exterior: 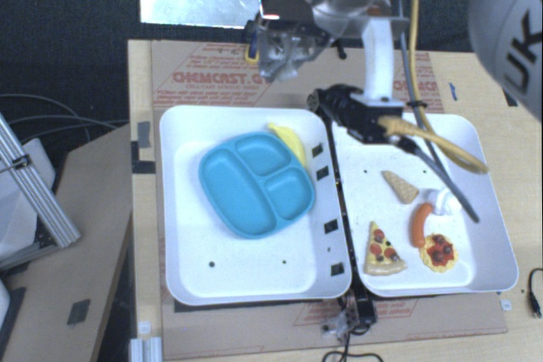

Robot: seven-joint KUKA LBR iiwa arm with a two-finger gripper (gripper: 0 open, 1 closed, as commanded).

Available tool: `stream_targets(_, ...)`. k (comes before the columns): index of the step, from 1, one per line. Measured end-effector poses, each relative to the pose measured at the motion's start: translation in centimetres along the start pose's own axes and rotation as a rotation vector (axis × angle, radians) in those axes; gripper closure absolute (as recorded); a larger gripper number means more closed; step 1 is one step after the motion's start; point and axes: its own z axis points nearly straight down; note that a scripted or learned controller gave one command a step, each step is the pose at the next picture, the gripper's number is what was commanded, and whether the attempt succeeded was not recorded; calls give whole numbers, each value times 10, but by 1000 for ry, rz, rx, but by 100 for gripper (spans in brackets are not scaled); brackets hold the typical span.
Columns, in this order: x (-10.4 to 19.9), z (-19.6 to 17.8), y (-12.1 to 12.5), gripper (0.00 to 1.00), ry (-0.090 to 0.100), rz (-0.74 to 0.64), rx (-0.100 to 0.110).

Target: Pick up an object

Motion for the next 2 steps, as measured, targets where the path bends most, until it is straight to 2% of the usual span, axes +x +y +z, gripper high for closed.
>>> stream_targets(1, -1, 22, 55, 100, -9, 7, 18)
stream_targets(2, 1, 60, -28, 100, -9, -1, 23)
